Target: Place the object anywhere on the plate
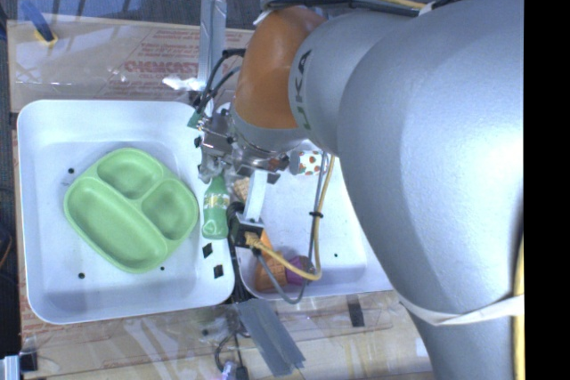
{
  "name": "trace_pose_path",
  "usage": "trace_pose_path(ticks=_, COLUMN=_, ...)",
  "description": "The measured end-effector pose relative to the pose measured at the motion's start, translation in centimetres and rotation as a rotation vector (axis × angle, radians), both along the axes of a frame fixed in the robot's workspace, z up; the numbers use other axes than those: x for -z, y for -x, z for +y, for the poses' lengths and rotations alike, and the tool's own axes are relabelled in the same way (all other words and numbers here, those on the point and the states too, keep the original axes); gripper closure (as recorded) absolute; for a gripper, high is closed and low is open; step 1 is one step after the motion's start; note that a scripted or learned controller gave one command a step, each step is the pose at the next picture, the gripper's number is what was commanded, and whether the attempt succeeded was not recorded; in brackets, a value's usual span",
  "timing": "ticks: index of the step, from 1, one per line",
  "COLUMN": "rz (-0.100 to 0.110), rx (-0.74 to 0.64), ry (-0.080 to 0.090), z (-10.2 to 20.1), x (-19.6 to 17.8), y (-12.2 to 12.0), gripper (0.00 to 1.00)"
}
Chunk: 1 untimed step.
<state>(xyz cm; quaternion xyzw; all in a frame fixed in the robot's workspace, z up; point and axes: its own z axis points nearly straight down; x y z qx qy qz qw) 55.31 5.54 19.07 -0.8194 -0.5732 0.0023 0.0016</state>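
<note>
Hanging at the seam between the bins, the jaws [216, 182] seem closed on a green bottle-like object [215, 211], though partly hidden; best carry it left, lower over the green plate [130, 207], then release.

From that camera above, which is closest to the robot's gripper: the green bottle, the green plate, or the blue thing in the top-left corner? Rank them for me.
Measured from the gripper:
1. Green bottle, right at it, over the seam between the bins.
2. Green plate, in the left bin.
3. Blue thing, far top-left corner, outside the bins.
</note>
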Motion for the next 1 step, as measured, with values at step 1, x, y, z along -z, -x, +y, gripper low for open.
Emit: trace_pose_path(ticks=1, rz=-0.001, rx=0.001, ry=0.0, z=-0.07, x=-0.02, y=-0.02, gripper=0.0)
